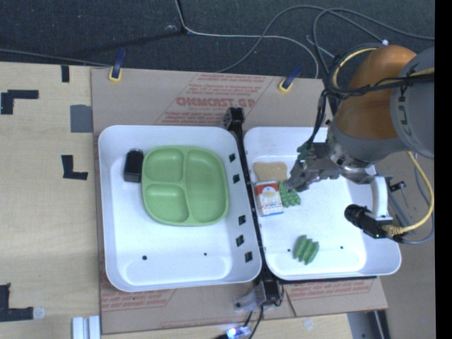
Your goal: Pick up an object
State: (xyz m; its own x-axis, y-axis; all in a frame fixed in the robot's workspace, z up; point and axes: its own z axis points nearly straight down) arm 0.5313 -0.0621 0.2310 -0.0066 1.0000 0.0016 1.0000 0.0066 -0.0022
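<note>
The arm is reaching in over the right bin (381, 263), its orange-banded wrist tilting down so that the pincer (295, 183) is hovering low near that bin's left wall. This looks like the approach step, with nothing lifted yet. Whether the pincer is spread or pressed together cannot be told from here. A small green object (289, 196) is lying just beneath it, touching or nearly so, with a red-and-white packet (268, 198) just beside. Next it probably needs to settle squarely and close.
</note>
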